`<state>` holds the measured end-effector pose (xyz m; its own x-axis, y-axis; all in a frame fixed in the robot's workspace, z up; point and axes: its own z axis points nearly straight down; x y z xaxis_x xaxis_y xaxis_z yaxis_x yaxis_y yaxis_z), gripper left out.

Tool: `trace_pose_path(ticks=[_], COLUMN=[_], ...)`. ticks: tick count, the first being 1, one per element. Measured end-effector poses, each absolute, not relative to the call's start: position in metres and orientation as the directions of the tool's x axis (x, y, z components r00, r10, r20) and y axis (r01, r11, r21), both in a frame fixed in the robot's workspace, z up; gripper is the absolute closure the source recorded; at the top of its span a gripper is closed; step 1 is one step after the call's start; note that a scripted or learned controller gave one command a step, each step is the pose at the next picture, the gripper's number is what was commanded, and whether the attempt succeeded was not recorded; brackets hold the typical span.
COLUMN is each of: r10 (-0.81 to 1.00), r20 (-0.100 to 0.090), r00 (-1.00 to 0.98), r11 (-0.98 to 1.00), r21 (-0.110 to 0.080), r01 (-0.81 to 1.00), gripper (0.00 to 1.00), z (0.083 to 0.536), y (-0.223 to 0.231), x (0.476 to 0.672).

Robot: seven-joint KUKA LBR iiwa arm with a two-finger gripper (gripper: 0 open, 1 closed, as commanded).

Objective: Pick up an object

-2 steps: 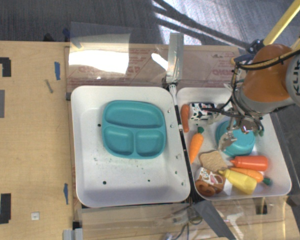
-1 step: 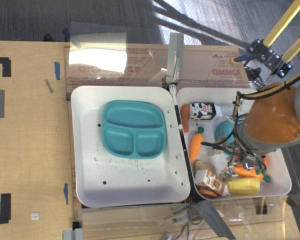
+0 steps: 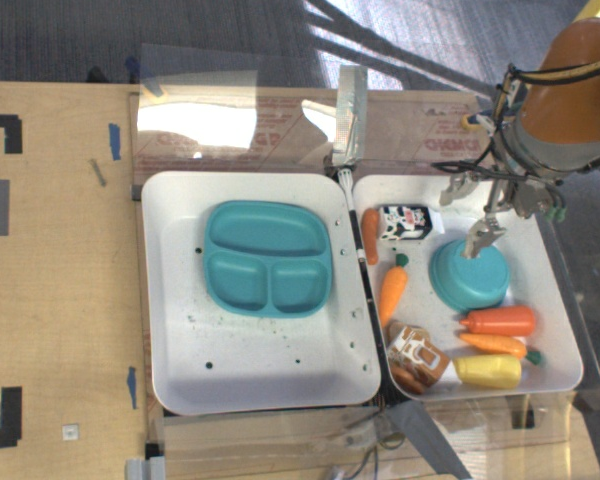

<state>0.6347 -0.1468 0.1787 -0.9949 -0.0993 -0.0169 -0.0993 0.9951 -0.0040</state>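
Here, end effector just above teal bowl in right bin, apparently touching its rim, grip state unclear.

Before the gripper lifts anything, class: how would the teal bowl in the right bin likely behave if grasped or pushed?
The teal bowl looks like rigid plastic, so probably stiff and light. Its smooth, rounded wall may slip between narrow fingers. Pushed, it would likely slide, nudging the orange carrot beside it.

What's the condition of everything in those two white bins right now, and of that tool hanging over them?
Teal divided plate: flat, right way up, in the left bin.
Teal bowl: in the right bin, under the tool.
Carrot: lying down.
Cow-print carton: on its side.
Yellow piece: lying down.
Tool: poised above the bowl.
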Motion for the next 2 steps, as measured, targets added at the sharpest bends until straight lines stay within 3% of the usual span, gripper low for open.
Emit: trace_pose_path(ticks=[1,2], r10=[-0.146,-0.204], r20=[-0.035,-0.046], r00=[-0.989,-0.978], r11=[0.989,0.979], r21=[-0.006,-0.024], r01=[-0.145,-0.203], gripper=[0.00,0.00], z=[0.130,0.112], y=[-0.146,-0.115], x=[0.630,0.642])
